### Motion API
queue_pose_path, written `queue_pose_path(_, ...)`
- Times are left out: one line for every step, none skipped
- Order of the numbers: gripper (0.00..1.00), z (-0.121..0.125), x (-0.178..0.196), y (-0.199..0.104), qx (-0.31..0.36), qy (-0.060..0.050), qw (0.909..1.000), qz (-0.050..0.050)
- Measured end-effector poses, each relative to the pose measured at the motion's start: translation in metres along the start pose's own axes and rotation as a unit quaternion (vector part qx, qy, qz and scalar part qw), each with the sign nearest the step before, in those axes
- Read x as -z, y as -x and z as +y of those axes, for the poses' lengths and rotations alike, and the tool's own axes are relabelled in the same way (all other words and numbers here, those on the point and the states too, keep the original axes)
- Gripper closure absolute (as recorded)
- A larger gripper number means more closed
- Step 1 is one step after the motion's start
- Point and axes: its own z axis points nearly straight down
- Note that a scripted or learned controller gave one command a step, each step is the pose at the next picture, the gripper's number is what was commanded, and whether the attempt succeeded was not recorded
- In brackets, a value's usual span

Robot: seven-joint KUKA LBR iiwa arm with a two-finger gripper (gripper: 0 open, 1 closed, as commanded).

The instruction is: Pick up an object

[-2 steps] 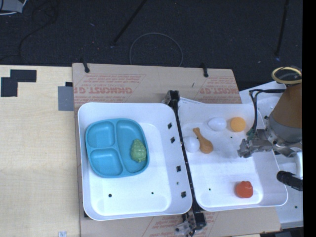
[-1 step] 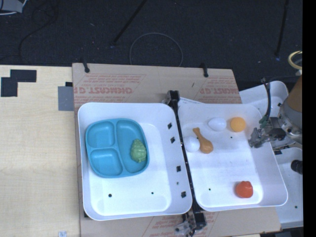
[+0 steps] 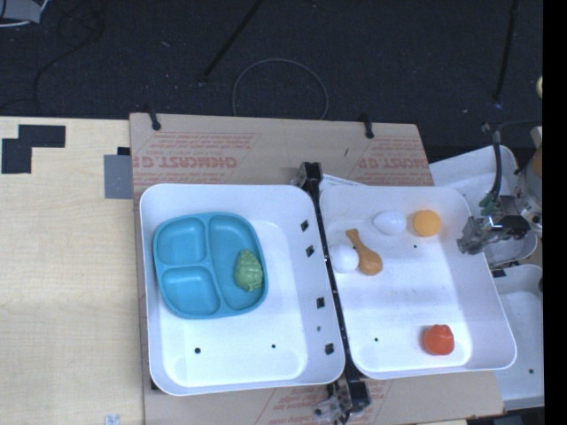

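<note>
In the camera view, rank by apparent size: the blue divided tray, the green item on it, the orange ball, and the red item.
1. blue divided tray, by far the largest
2. green item
3. red item and orange ball: too alike to rank

A single fixed camera hangs above the pale wooden counter [image 3: 62, 264] and looks down on it at a slant, far enough off to take in both shallow white plastic bins whole. The left bin [image 3: 226, 361] and the right bin [image 3: 478, 343] lie side by side across the middle of the view, resting on a brown cardboard sheet [image 3: 266, 153] whose far edge runs below the dark carpeted floor [image 3: 266, 42] filling the top of the picture. The counter's left part reaches the view's left edge, and its near edge is cut off at the bottom. The robot's metal hand [image 3: 489, 230] enters from the right, just past the right bin's right rim.
</note>
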Motion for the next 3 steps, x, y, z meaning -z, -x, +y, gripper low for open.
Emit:
queue_pose_path(1.0, 0.0, -0.008, -0.05, 0.001, -0.002, 1.0, 0.001)
queue_pose_path(1.0, -0.01, -0.019, -0.102, 0.001, -0.003, 1.0, 0.002)
queue_pose_path(1.0, -0.017, -0.026, -0.158, 0.001, -0.003, 1.0, 0.001)
